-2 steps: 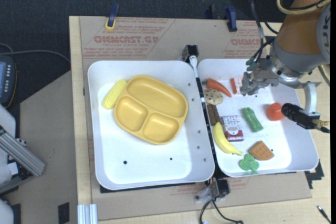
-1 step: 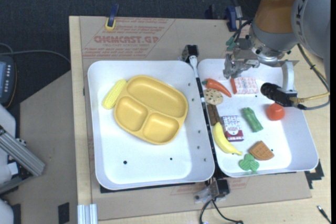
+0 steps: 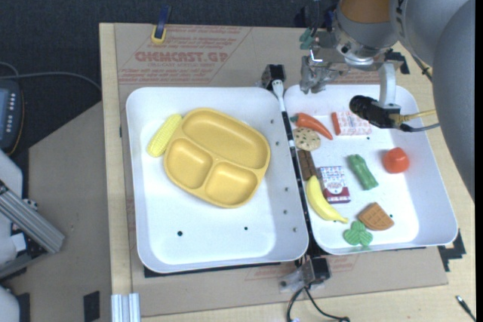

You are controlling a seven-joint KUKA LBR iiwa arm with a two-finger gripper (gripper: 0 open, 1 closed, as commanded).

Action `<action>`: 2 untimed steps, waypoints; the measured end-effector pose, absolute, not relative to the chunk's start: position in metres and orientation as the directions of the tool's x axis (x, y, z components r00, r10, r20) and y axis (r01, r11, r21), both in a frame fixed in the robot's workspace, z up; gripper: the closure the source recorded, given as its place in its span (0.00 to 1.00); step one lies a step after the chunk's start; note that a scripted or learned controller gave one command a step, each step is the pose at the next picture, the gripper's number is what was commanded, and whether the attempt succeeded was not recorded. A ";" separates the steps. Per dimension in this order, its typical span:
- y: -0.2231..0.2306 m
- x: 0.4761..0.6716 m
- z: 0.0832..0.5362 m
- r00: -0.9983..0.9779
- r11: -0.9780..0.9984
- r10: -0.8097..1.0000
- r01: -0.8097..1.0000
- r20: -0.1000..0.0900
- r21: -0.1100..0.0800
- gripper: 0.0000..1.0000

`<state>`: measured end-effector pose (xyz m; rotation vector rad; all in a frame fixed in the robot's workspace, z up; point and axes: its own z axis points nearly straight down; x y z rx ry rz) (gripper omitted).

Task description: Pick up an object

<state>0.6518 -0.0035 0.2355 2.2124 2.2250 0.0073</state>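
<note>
My gripper (image 3: 313, 84) hangs over the back left corner of the right bin (image 3: 430, 192), open, with nothing between its fingers. Just in front of it in that bin lie an orange-red carrot (image 3: 313, 124), a round cookie (image 3: 306, 138) and a white-and-red packet (image 3: 352, 123). Further forward are a brown bar (image 3: 305, 163), a green pickle (image 3: 362, 171), a red tomato (image 3: 395, 160), a small red box (image 3: 334, 184), a yellow banana (image 3: 324, 203), a brown bread slice (image 3: 376, 217) and a green broccoli piece (image 3: 358, 235).
The left bin (image 3: 151, 222) holds a yellow divided tray (image 3: 216, 157) and a corn cob (image 3: 164, 134) at its left. The ridge (image 3: 290, 162) where the two bins meet runs just left of the carrot and the cookie. Cardboard (image 3: 189, 49) lies behind the bins.
</note>
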 end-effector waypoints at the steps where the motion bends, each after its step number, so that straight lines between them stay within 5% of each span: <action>1: -0.006 0.653 0.214 -0.001 0.001 1.000 1.000 0.000 -0.003 1.00; 2: 0.002 0.646 0.223 -0.001 0.001 1.000 1.000 0.000 -0.001 1.00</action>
